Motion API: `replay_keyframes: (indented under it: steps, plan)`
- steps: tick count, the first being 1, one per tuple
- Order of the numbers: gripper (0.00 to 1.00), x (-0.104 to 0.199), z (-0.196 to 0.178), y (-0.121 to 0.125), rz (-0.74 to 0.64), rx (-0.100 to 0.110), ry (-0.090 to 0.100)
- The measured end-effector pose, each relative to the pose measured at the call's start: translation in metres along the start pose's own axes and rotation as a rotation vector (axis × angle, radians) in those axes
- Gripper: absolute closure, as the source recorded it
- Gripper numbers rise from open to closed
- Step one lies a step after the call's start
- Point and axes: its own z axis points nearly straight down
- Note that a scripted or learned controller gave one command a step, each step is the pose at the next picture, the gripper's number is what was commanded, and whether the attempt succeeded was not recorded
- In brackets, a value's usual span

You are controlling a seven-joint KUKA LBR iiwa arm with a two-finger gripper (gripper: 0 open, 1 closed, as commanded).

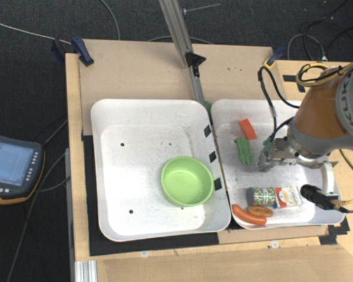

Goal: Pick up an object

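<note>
Right bin: green block beside claw.

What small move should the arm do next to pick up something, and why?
Probably shift the hand slightly left and lower it onto the green ridged block: this block lies closest, just beside the hand in the right white bin.

Plain wooden bench here, with two white bins sitting side by side: left bin, right bin.
</note>
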Motion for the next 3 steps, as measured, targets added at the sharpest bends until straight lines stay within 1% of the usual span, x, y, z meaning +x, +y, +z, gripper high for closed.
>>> replay_keyframes:
  steps: [2, 3]
  plan:
    - [1.00, -0.013, -0.093, -0.006, 0.001, -0.003, -0.001]
    - [1.00, -0.013, -0.115, -0.006, 0.000, -0.001, -0.001]
